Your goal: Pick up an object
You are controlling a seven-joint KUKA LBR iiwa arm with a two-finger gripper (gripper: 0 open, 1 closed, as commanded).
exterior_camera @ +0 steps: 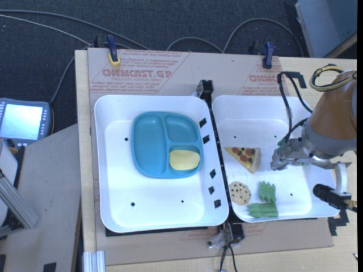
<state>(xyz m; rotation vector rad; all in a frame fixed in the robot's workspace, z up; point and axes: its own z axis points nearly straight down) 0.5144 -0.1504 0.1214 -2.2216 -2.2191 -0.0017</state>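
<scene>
In the right bin (255, 109) lie a pizza slice (244, 156), a chocolate-chip cookie (240, 193) and two green leafy pieces (264, 201) near the front. My gripper (282, 158) hangs low over the right bin's middle, just right of the pizza slice and above the green pieces. Nothing shows between its fingers. The left bin (113, 186) holds a blue divided tray (164, 144) with a yellow item (184, 160) in its front right compartment.
The grey arm with its orange band (334, 118) covers the right bin's far right side. Black clips (207, 152) run along the divider between the bins. Cables loop behind the board, and a pendant screen (22, 120) sits at far left.
</scene>
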